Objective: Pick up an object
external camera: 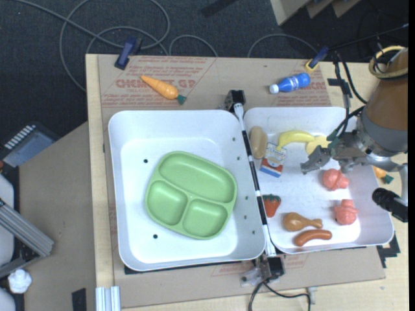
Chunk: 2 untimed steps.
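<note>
The right bin (295,190) holds several toy foods. A yellow banana (293,138) lies at the back, with a tan potato-like piece (258,141) and a small red-and-white carton (272,167) on the left. A strawberry (272,204), a drumstick (299,222) and a sausage (312,237) lie at the front. Two pink lumps sit on the right, one (334,180) behind the other (346,212). My gripper (327,166) hangs open just above the rear pink lump, beside the banana's right end, with nothing between its fingers.
The left bin (130,141) carries a green divided plate (190,194). On the bench behind the bins lie a toy carrot (162,87) and a blue bottle (292,83). A black clamp (236,100) sits where the bins meet. The arm (389,109) covers the right bin's far right side.
</note>
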### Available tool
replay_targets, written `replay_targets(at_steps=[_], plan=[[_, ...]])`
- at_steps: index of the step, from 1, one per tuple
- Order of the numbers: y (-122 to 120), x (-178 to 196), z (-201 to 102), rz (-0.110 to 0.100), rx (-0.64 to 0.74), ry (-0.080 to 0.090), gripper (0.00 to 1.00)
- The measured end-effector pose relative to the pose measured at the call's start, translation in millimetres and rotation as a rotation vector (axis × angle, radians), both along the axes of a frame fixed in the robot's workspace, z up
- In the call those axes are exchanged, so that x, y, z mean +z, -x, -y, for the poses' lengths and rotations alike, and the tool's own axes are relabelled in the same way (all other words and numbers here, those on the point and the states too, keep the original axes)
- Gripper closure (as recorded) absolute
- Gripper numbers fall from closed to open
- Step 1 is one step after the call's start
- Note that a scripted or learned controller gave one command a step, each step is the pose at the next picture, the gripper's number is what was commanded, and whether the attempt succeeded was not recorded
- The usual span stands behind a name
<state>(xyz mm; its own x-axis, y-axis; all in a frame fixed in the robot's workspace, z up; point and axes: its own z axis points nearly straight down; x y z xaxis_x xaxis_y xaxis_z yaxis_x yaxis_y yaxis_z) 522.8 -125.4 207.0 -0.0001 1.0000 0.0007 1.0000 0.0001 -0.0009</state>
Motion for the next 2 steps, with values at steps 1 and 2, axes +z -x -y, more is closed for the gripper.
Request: replay_targets(at_steps=[1, 2], plan=[[-55.1, -68.0, 99.2, 0.002, -0.001, 0.003, 0.00], [-20.6, -123.4, 61.5, -0.002, 0.000, -0.001, 0.00]])
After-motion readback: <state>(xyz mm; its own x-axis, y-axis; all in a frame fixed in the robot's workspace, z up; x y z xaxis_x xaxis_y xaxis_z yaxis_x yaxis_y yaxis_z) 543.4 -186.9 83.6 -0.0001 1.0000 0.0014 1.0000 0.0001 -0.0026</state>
